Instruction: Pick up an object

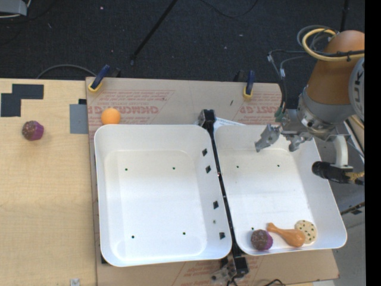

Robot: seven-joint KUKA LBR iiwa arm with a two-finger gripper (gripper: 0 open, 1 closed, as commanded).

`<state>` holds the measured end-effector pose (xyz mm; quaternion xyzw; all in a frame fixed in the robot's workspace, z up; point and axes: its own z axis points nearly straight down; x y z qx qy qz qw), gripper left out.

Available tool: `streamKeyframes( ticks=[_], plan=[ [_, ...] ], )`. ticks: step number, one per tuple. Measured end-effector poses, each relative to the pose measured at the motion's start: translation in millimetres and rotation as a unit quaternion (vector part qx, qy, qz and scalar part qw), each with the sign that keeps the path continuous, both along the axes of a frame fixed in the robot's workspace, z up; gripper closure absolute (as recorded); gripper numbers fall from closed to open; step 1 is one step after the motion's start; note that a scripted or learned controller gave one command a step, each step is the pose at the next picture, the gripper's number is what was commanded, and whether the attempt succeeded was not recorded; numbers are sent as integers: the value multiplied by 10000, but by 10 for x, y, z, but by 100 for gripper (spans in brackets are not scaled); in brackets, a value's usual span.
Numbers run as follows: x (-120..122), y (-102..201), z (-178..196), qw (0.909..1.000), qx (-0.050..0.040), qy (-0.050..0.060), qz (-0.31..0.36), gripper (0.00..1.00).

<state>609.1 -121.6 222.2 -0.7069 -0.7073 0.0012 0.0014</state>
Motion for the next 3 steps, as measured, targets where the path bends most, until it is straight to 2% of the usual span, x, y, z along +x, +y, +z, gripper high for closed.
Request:
streamKeyframes(
  ticks=[1, 2, 3],
  plan=[
    [-33, 14, -430, 10000, 1, 2, -1, 0],
    [-83, 85, -1035, 10000, 3, 11, 0, 0],
    [-71, 75, -903, 10000, -1, -13, -9, 100]
  ],
)
